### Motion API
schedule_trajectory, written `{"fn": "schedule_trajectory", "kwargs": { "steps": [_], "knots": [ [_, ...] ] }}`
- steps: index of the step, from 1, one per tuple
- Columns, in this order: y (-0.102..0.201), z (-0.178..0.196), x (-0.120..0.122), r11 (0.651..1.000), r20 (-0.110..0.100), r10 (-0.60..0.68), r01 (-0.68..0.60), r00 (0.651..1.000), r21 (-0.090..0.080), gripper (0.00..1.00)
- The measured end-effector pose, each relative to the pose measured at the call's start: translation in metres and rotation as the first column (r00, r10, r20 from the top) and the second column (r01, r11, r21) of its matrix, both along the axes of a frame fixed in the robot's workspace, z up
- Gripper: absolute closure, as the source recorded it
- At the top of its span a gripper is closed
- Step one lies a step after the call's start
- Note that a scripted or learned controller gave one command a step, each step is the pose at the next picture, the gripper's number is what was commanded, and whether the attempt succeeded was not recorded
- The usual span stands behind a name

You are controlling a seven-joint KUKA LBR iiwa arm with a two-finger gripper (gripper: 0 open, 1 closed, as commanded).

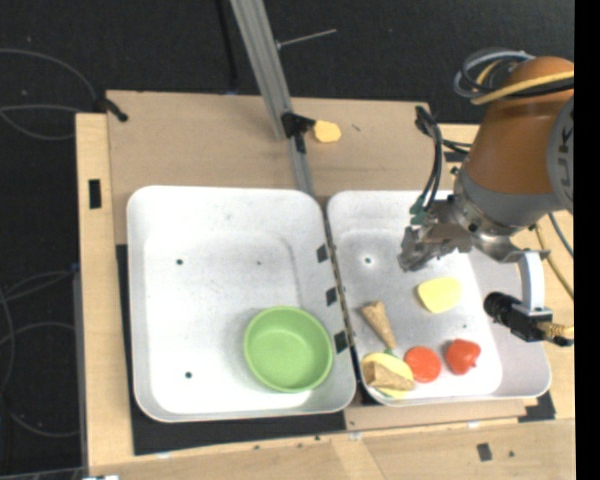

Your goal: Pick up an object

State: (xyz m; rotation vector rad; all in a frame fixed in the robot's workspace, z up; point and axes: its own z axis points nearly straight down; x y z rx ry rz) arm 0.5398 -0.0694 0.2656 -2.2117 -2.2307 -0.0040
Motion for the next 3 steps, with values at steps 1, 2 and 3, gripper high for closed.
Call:
{"fn": "schedule_trajectory", "kwargs": {
  "steps": [1,2,3],
  "knots": [
    [0.042,-0.005,0.009,1.0,0.0,-0.002,0.002,1.0,-0.002,1.0],
    [0.085,-0.008,0.011,1.0,-0.002,-0.002,0.002,1.0,-0.001,1.0],
    [0.136,-0.025,0.025,1.0,-0.001,-0.003,0.003,1.0,-0.003,1.0]
  ]
}}
